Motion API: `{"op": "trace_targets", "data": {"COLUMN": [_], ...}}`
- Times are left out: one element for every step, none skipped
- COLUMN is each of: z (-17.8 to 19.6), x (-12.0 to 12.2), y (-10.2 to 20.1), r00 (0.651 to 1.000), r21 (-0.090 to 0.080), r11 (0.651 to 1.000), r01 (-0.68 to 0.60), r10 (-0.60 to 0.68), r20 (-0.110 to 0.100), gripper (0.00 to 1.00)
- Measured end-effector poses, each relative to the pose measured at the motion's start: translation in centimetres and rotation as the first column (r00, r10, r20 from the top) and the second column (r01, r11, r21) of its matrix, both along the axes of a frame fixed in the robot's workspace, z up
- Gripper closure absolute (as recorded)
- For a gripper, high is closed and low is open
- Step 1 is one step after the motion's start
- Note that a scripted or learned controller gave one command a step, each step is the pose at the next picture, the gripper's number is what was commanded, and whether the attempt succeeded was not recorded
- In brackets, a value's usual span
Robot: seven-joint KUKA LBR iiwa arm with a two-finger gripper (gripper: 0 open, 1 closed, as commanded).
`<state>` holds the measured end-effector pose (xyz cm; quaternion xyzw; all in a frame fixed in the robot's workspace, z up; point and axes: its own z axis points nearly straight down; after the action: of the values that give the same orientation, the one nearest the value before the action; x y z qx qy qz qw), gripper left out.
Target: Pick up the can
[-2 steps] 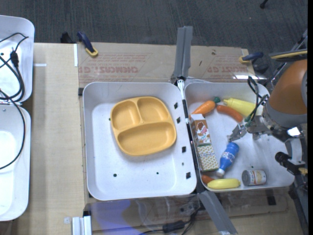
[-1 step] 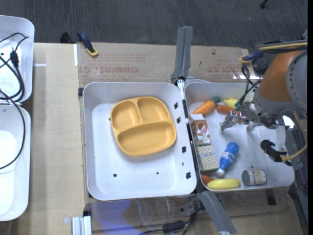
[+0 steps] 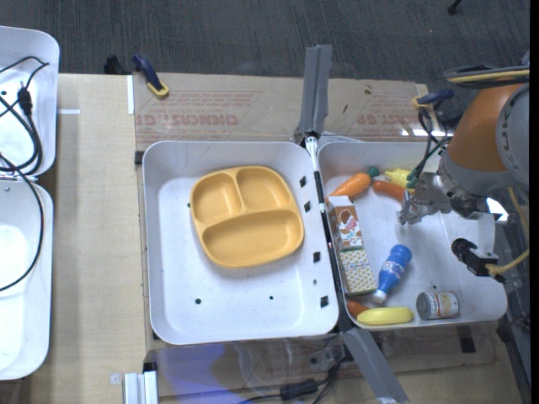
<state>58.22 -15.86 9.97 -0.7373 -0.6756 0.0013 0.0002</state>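
Arm reaches in from right; hand (image 3: 412,210) low over right bin's (image 3: 472,314) far part, near carrots; grip state unclear, too small to tell. Can (image 3: 438,305) lies in right bin's near right corner, apart from hand. Left bin (image 3: 168,310) holds yellow divided plate (image 3: 247,216).

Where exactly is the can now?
The can lies in the right bin, near its front right corner, just right of the yellow banana and the blue bottle.
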Motion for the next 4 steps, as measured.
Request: {"op": "trace_targets", "data": {"z": [0.0, 0.9, 0.9, -0.9], "x": [0.0, 0.0, 0.0, -6.8], "y": [0.0, -0.1, -0.1, -2.1], "r00": [1.000, 1.000, 1.000, 0.949], "r21": [0.000, -0.001, -0.001, 0.001], "r11": [1.000, 1.000, 1.000, 0.949], "r01": [0.000, -0.001, -0.001, 0.316], "r10": [0.000, 0.001, 0.001, -0.316], "r20": [0.000, -0.001, -0.001, -0.003], "gripper": [0.00, 1.00, 0.00, 0.00]}}
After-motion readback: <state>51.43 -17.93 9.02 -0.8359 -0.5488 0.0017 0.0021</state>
